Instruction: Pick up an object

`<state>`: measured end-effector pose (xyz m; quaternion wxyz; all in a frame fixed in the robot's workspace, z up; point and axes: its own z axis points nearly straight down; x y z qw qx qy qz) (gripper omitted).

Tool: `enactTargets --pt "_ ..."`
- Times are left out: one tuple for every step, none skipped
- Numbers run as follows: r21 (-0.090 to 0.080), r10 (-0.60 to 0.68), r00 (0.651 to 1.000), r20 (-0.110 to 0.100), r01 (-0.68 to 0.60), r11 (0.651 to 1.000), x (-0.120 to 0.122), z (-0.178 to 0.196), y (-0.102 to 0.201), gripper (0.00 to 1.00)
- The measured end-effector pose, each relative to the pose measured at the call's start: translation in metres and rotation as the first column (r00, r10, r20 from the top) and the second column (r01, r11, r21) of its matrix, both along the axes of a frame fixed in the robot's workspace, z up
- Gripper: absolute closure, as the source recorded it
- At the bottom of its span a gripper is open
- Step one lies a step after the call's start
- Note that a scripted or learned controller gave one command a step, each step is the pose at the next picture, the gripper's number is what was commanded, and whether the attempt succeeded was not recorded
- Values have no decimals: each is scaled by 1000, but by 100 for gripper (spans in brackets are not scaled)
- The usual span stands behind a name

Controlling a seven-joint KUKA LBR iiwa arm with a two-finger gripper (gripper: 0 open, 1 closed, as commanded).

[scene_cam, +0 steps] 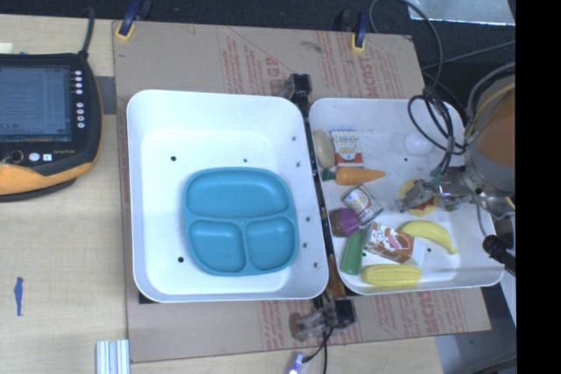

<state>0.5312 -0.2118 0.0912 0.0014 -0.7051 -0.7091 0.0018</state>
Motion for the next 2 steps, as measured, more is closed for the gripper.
enactTargets --pt "1 -1 1000 2 1 1000 46 1 0 0" --pt "0 0 1000 0 0 1000 11 0 0 0"
